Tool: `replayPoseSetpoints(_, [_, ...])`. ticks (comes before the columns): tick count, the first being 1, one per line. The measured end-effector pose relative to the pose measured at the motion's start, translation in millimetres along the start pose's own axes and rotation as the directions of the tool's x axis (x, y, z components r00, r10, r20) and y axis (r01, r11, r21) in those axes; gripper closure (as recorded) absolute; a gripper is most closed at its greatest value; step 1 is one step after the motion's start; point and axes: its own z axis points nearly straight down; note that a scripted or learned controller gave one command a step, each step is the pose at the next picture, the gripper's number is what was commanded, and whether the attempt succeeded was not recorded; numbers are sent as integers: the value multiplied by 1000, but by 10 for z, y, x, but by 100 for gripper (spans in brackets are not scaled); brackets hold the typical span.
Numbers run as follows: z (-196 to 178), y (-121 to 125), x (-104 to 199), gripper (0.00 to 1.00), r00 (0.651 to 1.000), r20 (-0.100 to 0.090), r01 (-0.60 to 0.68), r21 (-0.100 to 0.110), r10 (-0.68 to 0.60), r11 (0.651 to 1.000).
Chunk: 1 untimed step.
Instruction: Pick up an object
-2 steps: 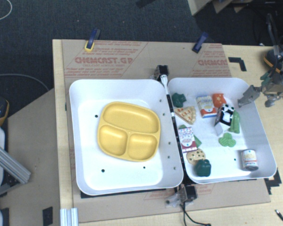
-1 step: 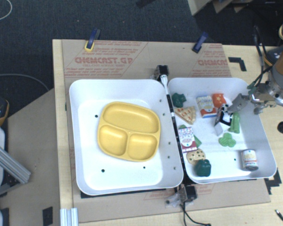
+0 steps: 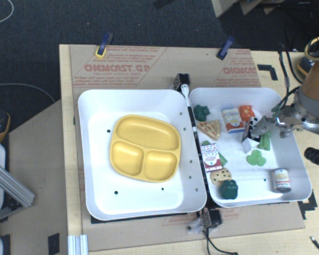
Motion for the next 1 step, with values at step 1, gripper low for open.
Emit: replayPoseSetpoints(1, [435,27,25,0,1000,-1,1,0,-1,1000])
